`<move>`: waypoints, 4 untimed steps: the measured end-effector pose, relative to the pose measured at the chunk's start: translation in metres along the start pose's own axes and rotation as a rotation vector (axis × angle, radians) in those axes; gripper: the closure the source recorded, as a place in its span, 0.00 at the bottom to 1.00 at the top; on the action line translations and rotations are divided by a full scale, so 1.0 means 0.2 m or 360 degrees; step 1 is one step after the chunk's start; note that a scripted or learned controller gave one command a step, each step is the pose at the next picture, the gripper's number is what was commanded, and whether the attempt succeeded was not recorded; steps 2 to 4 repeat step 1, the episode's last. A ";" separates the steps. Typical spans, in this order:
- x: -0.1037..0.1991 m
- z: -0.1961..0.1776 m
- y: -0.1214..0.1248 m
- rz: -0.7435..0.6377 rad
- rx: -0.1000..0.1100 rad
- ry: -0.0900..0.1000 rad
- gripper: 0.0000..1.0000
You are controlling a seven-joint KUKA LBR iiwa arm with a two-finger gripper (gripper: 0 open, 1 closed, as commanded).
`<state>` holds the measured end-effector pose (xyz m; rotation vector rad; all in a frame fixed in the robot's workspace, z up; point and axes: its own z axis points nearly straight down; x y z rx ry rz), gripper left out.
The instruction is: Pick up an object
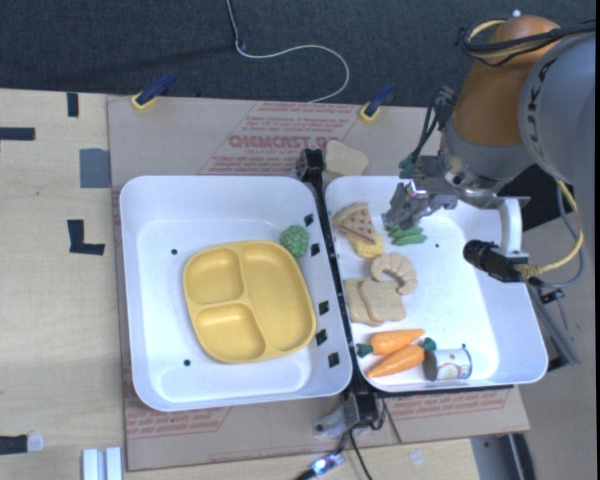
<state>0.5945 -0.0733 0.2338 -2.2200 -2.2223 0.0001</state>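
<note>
Gripper [408,211] low in right bin [500,353], finger state unreadable, directly over green toy piece [410,235] beside pizza slice [358,225]; risk: small, flat piece may slip out or skid toward the slice.

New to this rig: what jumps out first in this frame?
The bright yellow three-compartment plastic plate lying in the left white bin, with a small green broccoli-like toy at its upper right edge. Next, the grey arm's gripper, low over the right white bin, just above a green leafy toy. Toy food clusters there too: a pizza wedge, two orange carrots and a small can.
</note>
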 end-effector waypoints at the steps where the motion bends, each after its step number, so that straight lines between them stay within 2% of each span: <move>1: -0.02 0.10 0.01 0.0000 0.0004 -0.0003 1.00; 4: -0.02 0.10 0.01 0.0000 0.0004 -0.0003 1.00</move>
